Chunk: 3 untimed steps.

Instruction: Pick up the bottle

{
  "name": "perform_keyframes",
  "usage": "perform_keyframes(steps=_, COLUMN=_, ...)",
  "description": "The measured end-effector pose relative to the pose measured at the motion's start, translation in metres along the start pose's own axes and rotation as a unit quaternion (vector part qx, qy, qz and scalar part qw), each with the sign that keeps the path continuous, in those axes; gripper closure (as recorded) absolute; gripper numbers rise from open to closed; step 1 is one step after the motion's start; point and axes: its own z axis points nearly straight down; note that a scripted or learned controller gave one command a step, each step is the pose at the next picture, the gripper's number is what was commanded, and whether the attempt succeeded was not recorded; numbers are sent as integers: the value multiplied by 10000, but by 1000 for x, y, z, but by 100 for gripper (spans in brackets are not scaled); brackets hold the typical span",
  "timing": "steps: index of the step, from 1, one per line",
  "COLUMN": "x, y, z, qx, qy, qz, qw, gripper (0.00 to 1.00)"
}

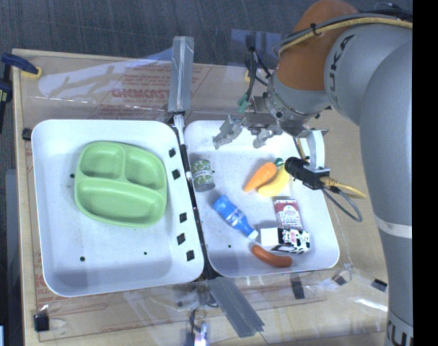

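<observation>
Nearest to us, at the six o'clock edge of the right shallow white bin point(327, 254), we are seeing a reddish-brown sausage-shaped toy point(271, 256) lying against a small black-and-white cow-patterned carton point(291, 240), with a small dark red printed carton point(286, 211) lying just above them. At the centre of that bin the blue plastic bottle with a white cap point(234, 217) is lying on its side, its cap pointing toward four o'clock, apart from the other items. Toward ten o'clock of the bottle, a small can with a green-patterned label point(202, 174) is standing beside the divider between the bins. Toward one o'clock of the bottle, an orange toy carrot with a green top point(262, 176) is resting against a yellow toy block point(275, 186). In the left shallow white bin point(60, 265), a light green three-compartment plastic tray point(122, 183) is sitting at ten o'clock of centre. Farthest from us, at the twelve o'clock rim of the right bin, the grey two-finger gripper point(243, 133) is hovering with its fingers point(225, 135) spread apart and nothing between them, well apart from the bottle, while the grey arm with the orange band point(316, 31) is reaching in from three o'clock.
</observation>
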Motion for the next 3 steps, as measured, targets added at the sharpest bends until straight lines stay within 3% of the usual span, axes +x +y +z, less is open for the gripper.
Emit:
perform_keyframes(steps=1, x=2, y=-61, z=88, qx=4, qy=0, qz=-182, qw=9998, gripper=0)
perform_keyframes(steps=2, x=-11, y=-20, z=146, qx=-24, qy=-31, qz=-831, qw=9965, gripper=0)
perform_keyframes(steps=3, x=-28, y=-88, z=147, qx=-9, qy=2, qz=-1038, qw=9946, gripper=0)
